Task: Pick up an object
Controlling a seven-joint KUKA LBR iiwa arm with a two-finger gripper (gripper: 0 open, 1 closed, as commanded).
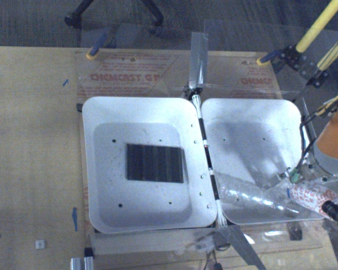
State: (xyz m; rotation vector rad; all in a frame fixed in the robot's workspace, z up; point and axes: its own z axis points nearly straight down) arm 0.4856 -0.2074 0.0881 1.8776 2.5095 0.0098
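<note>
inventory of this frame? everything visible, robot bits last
Shallow white plastic bins: two, side by side on the bench.
Dark ribbed rectangular panel: one, black-grey, flat in the middle of the left bin.
Clear plastic bottle: one, transparent, lying tilted along the near edge of the right bin.
Red-and-white printed packet: one, at the right bin's near right corner.
Tan wooden bench: one, under both bins.
Grey arm with orange band: one, at the right edge; tool over the right bin's near right corner.
</note>
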